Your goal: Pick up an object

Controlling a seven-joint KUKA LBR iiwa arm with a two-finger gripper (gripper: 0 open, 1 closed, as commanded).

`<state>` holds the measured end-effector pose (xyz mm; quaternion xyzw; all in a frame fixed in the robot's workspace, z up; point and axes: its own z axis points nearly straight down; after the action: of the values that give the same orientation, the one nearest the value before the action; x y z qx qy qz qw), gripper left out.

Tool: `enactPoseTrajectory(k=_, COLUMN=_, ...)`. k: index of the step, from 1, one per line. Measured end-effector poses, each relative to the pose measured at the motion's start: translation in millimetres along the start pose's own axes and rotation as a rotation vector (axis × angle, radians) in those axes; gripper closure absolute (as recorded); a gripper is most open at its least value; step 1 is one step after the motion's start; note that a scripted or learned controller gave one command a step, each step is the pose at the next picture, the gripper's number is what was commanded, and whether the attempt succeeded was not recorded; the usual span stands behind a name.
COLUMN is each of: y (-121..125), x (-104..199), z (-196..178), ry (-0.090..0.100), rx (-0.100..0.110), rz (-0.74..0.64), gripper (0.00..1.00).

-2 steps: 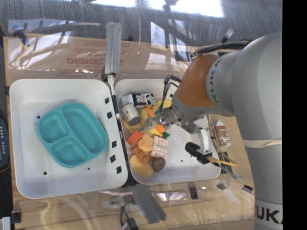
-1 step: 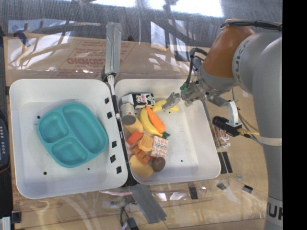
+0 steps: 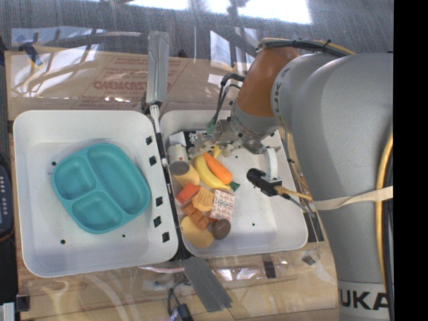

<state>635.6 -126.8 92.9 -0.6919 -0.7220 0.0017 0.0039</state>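
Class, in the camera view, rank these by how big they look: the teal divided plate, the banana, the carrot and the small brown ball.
1. teal divided plate
2. banana
3. carrot, though the two overlap, so this order is unsure
4. small brown ball

We note a bench (image 3: 87, 79) faced with brown cardboard, printed in red, lying left of and beyond the gripper (image 3: 215, 134). Bright window light (image 3: 221, 2) glares across the ribbed dark floor (image 3: 60, 12) farther beyond it.
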Motion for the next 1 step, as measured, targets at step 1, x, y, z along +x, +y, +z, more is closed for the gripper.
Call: enactPoseTrajectory(k=1, y=1.3, x=-1.1, z=-12.8, ry=-0.002, rx=-0.003, rz=-0.002, gripper=1.00)
